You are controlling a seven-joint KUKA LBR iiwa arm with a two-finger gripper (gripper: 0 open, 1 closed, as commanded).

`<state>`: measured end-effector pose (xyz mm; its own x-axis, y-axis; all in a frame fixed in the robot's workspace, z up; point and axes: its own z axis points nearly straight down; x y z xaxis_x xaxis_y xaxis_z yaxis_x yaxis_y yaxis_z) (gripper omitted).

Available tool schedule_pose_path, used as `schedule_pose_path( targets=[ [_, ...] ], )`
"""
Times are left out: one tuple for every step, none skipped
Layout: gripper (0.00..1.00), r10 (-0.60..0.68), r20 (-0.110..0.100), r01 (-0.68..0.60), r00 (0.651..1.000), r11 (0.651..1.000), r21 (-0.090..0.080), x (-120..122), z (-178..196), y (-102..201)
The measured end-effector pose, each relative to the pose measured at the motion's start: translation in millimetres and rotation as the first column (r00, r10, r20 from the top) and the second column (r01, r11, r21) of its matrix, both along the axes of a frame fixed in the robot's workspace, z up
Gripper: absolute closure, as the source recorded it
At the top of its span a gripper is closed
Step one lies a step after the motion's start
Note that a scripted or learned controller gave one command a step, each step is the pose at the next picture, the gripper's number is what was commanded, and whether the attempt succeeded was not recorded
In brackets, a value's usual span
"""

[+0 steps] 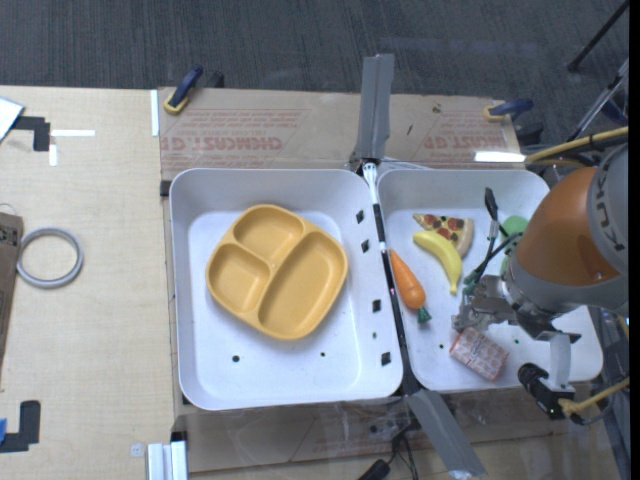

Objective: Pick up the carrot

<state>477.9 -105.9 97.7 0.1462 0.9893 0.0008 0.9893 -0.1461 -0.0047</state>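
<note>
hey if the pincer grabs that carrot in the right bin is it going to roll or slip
The carrot looks like a smooth, rigid plastic toy, so it probably stays stiff but may slip between the fingers. Its round, tapered body would likely roll or pivot if nudged. It lies close to the bin wall, which could crowd the pincer on that side.

i see even, bright overhead light, soft shadows inside the white bins [190,298], mild glare on their rims; focus is sharp, corners slightly dimmer.
</note>
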Motion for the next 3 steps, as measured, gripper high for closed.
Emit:
schedule_pose_path(
  targets=[
    [1.00,-0.112,0.004,0.112,0.994,0.994,-0.001,0.0,-6.6,-17.1],
    [1.00,-0.112,0.002,0.112,0.994,0.994,-0.001,0.4,0.9,-17.4],
    [1.00,-0.260,0.002,0.260,0.966,0.966,-0.001,-0.3,-7.4,-5.3]
  ],
)
